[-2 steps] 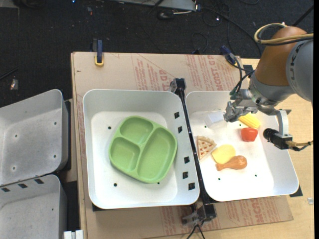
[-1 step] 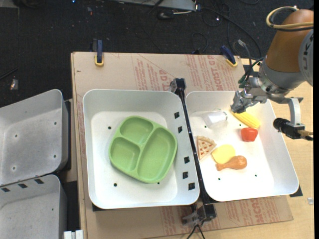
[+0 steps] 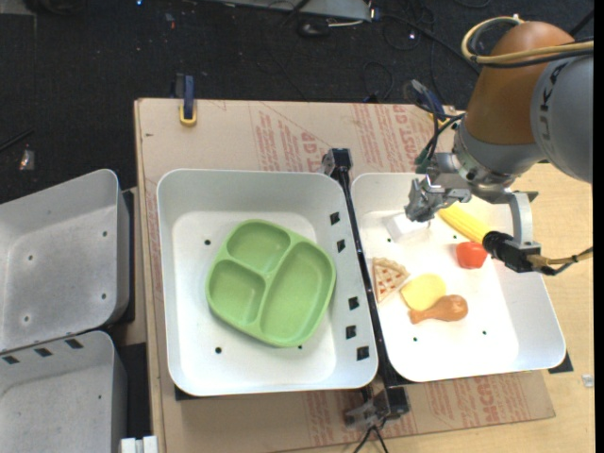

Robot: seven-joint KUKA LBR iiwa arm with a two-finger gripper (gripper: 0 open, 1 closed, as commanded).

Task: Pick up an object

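The right bin (image 3: 528, 347) holds a yellow corn-like piece (image 3: 464, 222), a small red piece (image 3: 471, 255), a waffle-patterned slice (image 3: 387, 277), a pale yellow lump (image 3: 422, 292) and an orange-brown drumstick shape (image 3: 444, 310). My gripper (image 3: 422, 206) hangs over the back left part of that bin, just left of the yellow piece. A small white object (image 3: 395, 226) lies below it. Nothing shows between the fingers.
The left bin (image 3: 189, 347) holds a green divided plate (image 3: 271, 281). A black divider (image 3: 354, 253) separates the two bins. White trays (image 3: 57, 243) lie off the bench at the left. The arm's body (image 3: 519, 92) looms over the back right.
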